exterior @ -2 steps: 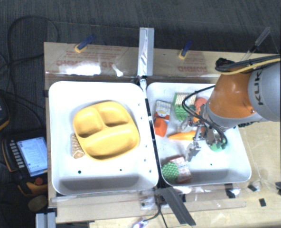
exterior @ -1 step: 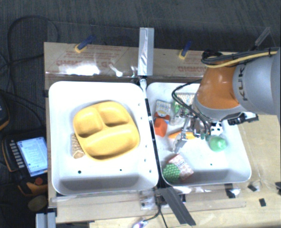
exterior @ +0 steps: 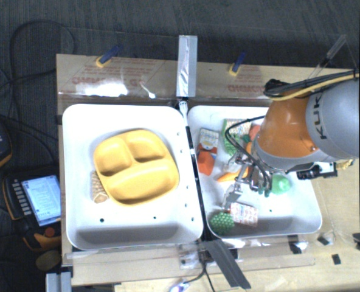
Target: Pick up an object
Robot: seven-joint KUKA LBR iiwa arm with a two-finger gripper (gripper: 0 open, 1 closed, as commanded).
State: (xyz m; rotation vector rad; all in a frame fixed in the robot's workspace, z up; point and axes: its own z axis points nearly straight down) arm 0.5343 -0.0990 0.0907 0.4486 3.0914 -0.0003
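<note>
Two white bins: the left bin [exterior: 76,224] held a yellow tray [exterior: 136,166], the right bin [exterior: 301,215] crowded objects. The claw [exterior: 235,194], state indeterminable, hovered over a patterned packet [exterior: 243,213] near the front edge.

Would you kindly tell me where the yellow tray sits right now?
The yellow tray lies in the left bin, roughly centred, with a small tan object tucked against its left edge.

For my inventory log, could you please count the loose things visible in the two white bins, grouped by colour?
Yellow: 1, the divided plastic plate
Tan: 1, the ridged piece under the plate's left edge
Orange-red: 1, the small block
Green: 2, the bumpy ball and the smooth round piece
White printed packets: 2
Total: 7; the arm hides others.
</note>
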